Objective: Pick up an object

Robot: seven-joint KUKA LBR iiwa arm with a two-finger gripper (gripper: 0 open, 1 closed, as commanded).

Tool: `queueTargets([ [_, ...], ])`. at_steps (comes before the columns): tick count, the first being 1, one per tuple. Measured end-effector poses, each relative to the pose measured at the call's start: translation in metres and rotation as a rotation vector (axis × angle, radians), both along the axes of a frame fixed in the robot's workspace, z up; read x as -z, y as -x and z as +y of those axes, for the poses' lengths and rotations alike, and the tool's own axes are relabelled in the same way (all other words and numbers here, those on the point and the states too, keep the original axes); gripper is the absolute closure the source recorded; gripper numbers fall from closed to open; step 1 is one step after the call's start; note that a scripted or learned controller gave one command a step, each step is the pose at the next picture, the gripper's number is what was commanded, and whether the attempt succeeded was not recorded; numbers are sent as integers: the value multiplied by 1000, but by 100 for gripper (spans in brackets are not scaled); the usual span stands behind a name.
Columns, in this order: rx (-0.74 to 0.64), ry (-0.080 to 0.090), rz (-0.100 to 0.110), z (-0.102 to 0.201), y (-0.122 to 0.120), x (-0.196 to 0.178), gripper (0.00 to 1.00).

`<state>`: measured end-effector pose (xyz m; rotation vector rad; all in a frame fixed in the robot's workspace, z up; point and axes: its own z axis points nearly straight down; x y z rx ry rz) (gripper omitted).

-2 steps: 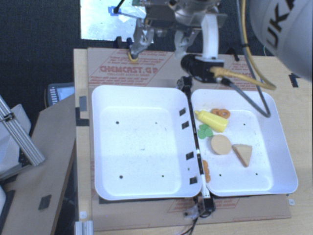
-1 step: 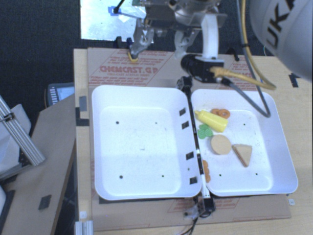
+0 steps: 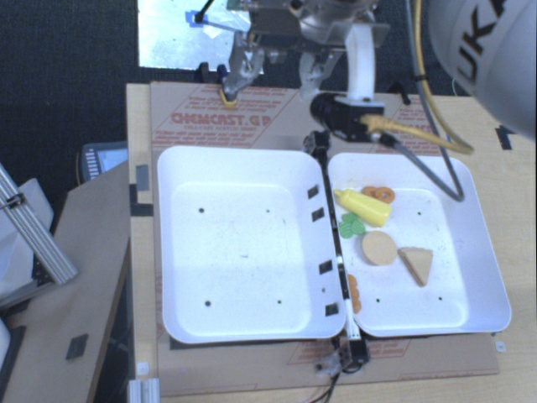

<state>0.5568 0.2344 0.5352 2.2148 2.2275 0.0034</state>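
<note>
My gripper (image 3: 273, 78) hangs high above the back edge of the bench, behind both bins, open with nothing between its fingers (image 3: 239, 70). The right bin (image 3: 482, 250) holds the loose objects: a yellow bottle shape (image 3: 365, 206) lying on its side, an orange ring-shaped piece (image 3: 380, 194) touching it, a small green piece (image 3: 352, 223), a round tan disc (image 3: 378, 248), a tan wedge (image 3: 416, 264), and an orange piece (image 3: 353, 293) against the bin's left wall. All of them lie well in front of and below the gripper.
The left bin (image 3: 168, 250) sits beside the right one, joined along a black-clipped divider (image 3: 329, 225). A yellow cable (image 3: 419, 133) and a grey hose (image 3: 436, 170) trail over the right bin's back rim. Cardboard (image 3: 218, 117) lies under the bins.
</note>
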Motion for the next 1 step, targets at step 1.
queueTargets([
  [1, 0, 0, 0, 0, 0, 0, 0],
])
